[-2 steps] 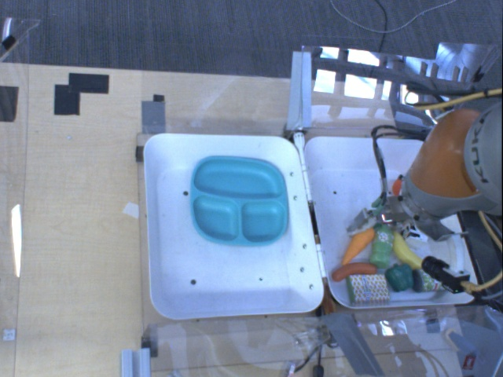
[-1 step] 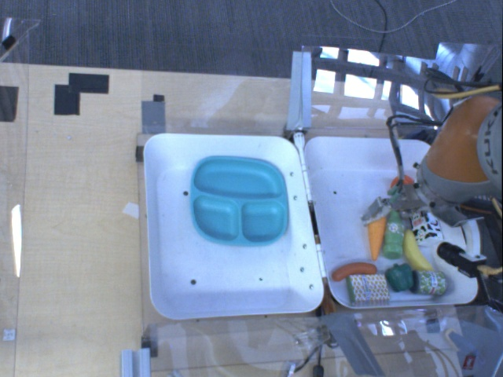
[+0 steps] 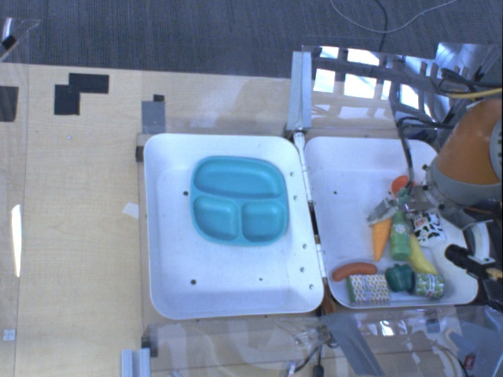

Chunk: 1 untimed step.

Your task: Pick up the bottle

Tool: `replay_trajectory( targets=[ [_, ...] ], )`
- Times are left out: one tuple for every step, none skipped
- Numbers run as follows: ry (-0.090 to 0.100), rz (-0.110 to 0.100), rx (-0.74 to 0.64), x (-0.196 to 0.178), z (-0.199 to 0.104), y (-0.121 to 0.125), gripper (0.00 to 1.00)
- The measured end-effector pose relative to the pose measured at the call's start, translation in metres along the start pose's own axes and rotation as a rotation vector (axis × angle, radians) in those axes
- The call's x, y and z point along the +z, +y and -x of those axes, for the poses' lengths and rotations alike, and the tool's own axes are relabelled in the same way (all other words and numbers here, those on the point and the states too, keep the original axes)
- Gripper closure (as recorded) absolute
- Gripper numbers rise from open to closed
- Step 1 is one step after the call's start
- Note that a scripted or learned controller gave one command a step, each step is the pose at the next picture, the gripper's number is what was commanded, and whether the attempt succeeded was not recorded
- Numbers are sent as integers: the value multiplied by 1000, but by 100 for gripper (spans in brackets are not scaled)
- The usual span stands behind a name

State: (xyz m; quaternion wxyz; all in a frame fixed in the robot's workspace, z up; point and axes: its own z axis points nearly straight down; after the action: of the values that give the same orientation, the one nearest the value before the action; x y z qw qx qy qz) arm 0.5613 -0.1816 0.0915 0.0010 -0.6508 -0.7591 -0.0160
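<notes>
Gripper (image 3: 397, 204) is reaching down over the green bottle (image 3: 401, 240) in the right bin (image 3: 346, 171).

Bottle is lying between the carrot (image 3: 380, 236) and banana (image 3: 422, 259); I cannot tell how the jaws are standing. Next, it is needing a clean closure on the bottle alone.

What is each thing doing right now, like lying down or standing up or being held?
Bottle: green, lying in the right bin, under the gripper, not lifted.
Carrot: lying beside the bottle.
Banana: lying on the bottle's other side.
Sausage: lying flat near the front wall.
Two cans: lying on their sides.
Blue tray: flat in the left bin.
</notes>
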Motion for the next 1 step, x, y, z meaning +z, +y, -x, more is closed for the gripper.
replay_trajectory(
  targets=[
    [-17,-11,108,-57,13,20,0]
  ],
)
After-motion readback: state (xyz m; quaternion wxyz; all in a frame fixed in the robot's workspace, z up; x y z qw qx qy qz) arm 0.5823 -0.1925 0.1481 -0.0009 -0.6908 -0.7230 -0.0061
